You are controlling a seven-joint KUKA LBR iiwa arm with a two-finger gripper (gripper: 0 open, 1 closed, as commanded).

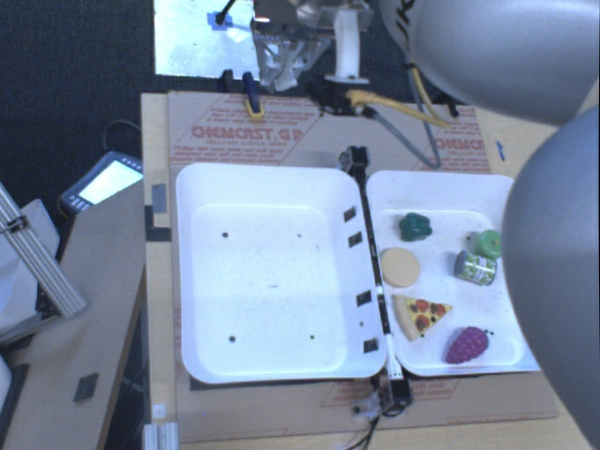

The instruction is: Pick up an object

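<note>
The right bin (441,187) holds several small items. A dark green leafy piece (414,225) lies near its back, with a tan round cookie (401,267) just in front of it. A toy pizza slice (422,314) and a purple bunch of grapes (467,344) lie near the front rim. A small green-labelled can (475,268) sits by a green round item (487,244) at the right. My gripper (283,64) hangs high over the bench's back edge, beyond the left bin (267,181) and far from every item. The grey arm hides the right bin's far right side.
Both bins rest on a cardboard sheet (234,131). A blue and yellow clamp (252,97) and yellow and grey cables (403,111) lie behind the bins. A lit tablet (103,184) and a metal rail (37,261) sit off the bench's left side.
</note>
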